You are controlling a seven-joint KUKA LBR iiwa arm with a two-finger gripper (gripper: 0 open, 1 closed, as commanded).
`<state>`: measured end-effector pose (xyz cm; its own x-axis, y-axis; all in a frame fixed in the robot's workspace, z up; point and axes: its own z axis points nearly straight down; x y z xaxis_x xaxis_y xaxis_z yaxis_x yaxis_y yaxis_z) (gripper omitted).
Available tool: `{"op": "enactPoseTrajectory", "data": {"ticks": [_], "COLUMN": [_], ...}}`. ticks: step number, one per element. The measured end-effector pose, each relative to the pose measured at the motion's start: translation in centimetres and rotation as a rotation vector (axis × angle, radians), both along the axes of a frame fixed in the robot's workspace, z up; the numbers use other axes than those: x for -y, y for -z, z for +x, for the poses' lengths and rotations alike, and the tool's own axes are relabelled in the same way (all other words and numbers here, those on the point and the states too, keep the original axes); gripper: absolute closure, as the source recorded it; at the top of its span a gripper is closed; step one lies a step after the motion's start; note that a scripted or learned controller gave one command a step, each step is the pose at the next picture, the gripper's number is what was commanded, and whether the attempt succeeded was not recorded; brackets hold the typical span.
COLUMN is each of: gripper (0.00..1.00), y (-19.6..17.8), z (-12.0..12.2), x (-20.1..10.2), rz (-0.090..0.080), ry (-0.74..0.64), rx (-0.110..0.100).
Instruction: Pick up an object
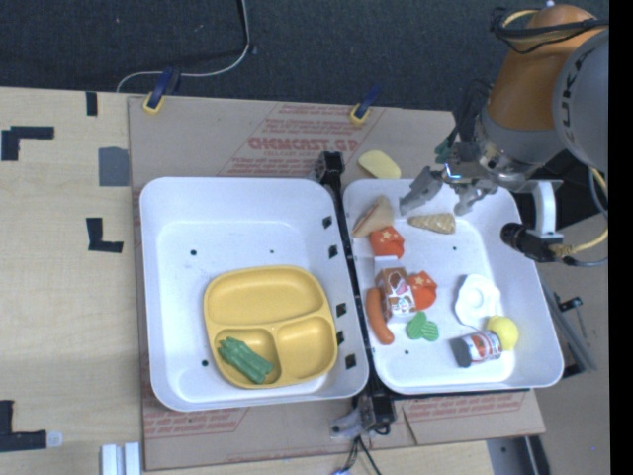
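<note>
Gripper (441, 195) hangs with fingers spread right over the croissant (432, 224), so I'd drop straight down, straddle it across the narrow side, then squeeze.

I have one fixed camera, mounted above the bench (59, 265) and looking down at a slant. It sits far enough back to take in both bins, the left bin (168, 216) and the right bin (529, 354), edge to edge. The arm (549, 77) enters from the frame's right side.
</note>
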<state>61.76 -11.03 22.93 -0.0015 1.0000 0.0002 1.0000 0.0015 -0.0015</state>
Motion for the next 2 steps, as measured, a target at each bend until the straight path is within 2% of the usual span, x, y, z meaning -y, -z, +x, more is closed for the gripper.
{"op": "enactPoseTrajectory", "data": {"ticks": [1,2], "gripper": [0.0,0.0], "y": [15.0,14.5], "z": [-1.1,5.2], "x": [-1.2,-1.4], "rz": [-0.002,-0.003], "ry": [0.0,-0.004], "rx": [-0.001,-0.005]}}
